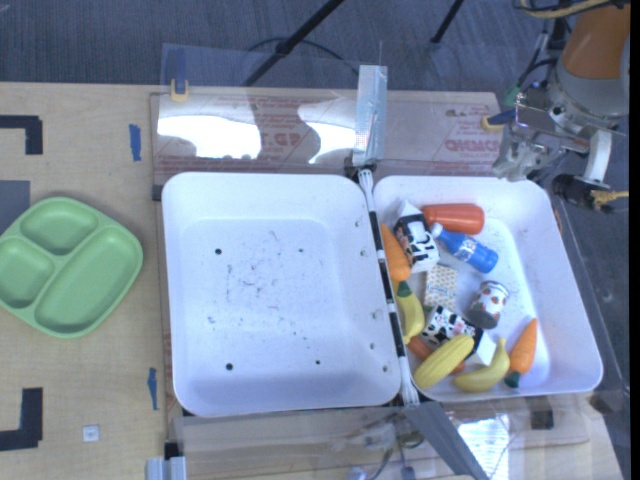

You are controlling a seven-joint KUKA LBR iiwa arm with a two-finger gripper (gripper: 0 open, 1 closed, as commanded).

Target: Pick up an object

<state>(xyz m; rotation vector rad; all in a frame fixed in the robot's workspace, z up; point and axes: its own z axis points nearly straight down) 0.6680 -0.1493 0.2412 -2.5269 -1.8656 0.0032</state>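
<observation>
The right bin [560, 268] holds a jumble of toy items. Among them are a red-orange sausage [453, 216], a blue bottle [468, 251], a black-and-white carton [415, 240], two carrots [396, 258] [522, 346], yellow bananas [445, 360] and a small grey and red round toy [487, 303]. My gripper [520, 158] hangs over the far right corner of that bin, above its rim and apart from all the items. Nothing is held in it.
The left bin [270, 278] lies beside the right one, its white floor scuffed. A green divided plate [65, 263] rests on the wooden bench at far left. A clear plastic wall [370, 108] stands behind the bins. Cables hang at the top right.
</observation>
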